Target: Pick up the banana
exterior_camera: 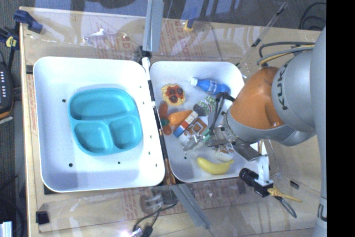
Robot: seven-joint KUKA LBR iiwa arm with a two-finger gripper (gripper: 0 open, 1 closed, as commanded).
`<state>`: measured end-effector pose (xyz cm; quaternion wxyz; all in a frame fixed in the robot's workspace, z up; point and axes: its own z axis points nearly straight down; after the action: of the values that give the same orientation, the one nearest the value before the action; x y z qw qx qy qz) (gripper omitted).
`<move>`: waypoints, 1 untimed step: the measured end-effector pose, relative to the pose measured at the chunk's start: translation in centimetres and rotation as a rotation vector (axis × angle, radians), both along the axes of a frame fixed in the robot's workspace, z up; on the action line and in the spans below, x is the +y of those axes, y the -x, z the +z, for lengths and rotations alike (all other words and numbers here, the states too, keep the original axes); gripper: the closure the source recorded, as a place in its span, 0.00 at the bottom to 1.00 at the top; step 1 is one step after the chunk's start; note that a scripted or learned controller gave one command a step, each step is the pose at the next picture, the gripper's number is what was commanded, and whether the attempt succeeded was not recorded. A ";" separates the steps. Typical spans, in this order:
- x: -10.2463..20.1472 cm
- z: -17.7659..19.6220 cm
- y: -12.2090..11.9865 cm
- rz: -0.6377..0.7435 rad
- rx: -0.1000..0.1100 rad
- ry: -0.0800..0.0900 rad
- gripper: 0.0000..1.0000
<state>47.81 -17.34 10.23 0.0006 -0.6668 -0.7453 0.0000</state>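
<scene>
Bins: two, white, side by side.
Left bin (pixel 50 119): one blue tray (pixel 104 120).
Right bin (pixel 233 72): one banana (pixel 214 165) near edge; one blue bottle (pixel 212 85) far.
End effector (pixel 217 139): just above banana, grip unclear.

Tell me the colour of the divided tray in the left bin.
Turquoise blue; the divided tray shows clearly in the camera view.

Bench (pixel 83 41) bears two white bins: left (pixel 50 119); right (pixel 183 172).

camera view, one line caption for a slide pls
KUKA arm's gripper hovers over clutter in the right bin, just above the banana.
</scene>
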 end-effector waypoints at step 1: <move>3.8 -1.1 0.2 0.269 0.003 -0.003 0.00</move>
<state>47.65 -13.52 9.14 0.0025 -0.5610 -0.8278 0.0000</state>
